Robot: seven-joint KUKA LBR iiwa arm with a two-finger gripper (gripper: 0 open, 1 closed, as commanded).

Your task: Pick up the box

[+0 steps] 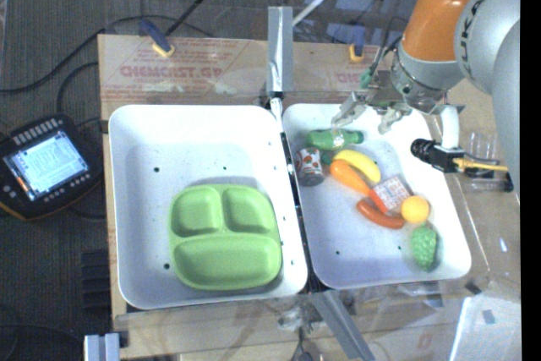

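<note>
Nearest my view sits the green divided tray [225, 237], low in the left bin [135, 148]. At about three o'clock from it, in the right bin [338, 258], I see the box [391, 194], small, red-and-white patterned, its label too blurred to read, wedged among a banana [359, 165], a lemon [415, 209] and an orange carrot-like piece [380, 216]. At twelve o'clock of that bin the gripper [368, 116] hangs with fingers spread, gripping nothing; the arm is cut off by the frame.

view: single fixed camera above bench | facing: down at a slant | covers: left bin [127, 182] and right bin [448, 258] whole | range: seemingly moderate | arm [473, 13] enters from right
</note>
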